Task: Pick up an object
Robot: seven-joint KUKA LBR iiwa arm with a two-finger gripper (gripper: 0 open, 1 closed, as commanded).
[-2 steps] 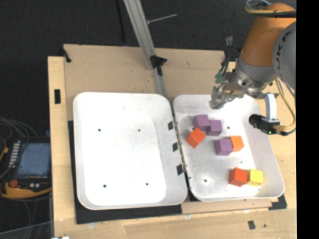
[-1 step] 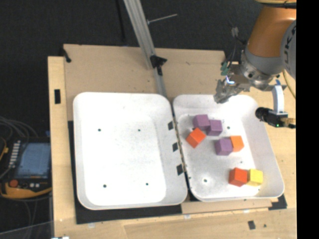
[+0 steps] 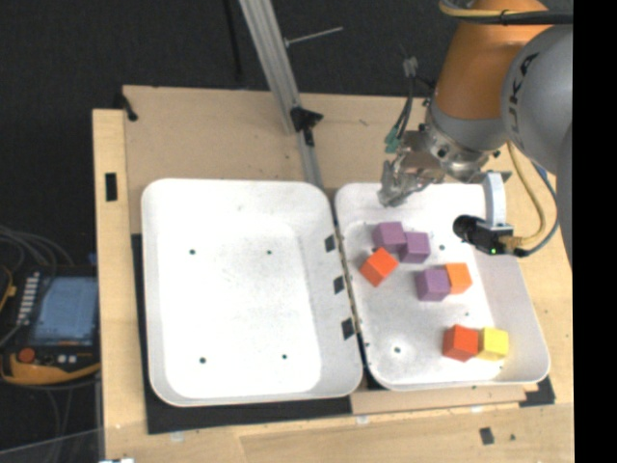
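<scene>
Hovering our pincer [image 3: 397, 193] at the right bin's [image 3: 511, 287] twelve o'clock rim — grip unreadable — we are seeing purple blocks [image 3: 402, 240] just below.

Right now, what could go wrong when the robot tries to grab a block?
1. The blocks crowd together: two purple blocks touch, with an orange block right beside them, so the gripper may bump a neighbour or pinch two at once.
2. Another purple block and an orange one sit pressed together, and so do the orange and yellow block, leaving little room to slip between.
</scene>
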